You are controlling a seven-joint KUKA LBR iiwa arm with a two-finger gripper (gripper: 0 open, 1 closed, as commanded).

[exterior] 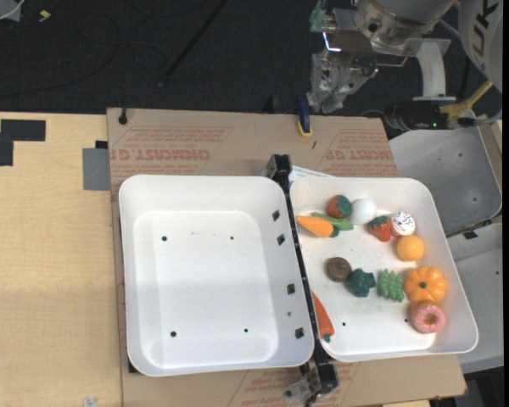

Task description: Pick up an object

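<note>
Surface (42, 253): pale wood at the left, with a brown cardboard sheet (204, 147) under the two bins.
Left bin (136, 202): white, shallow, just beside the right bin; a row of black clips (285, 240) runs along the seam between them.
Right bin (441, 227): white, holds all the small toy objects.
Carrot (316, 225): orange, near the bin's left wall, touching a green piece at its right end.
Second carrot (321, 315): lies along the left wall, lower down.
Round red-and-green toy (339, 206): just above the carrot, beside a white ball (364, 209).
Brown disc (338, 268): mid-bin, next to a dark green piece (360, 281) and a lighter green piece (391, 285).
Strawberry (380, 227): beside a white speckled piece (403, 223).
Orange ball (410, 248): above the pumpkin (425, 284).
Pink doughnut (427, 317): near the bin's lower right corner.
Hand (332, 91): up above the far edge of the cardboard, well apart from both bins, nothing between its fingers; how wide they stand I cannot tell.
</note>
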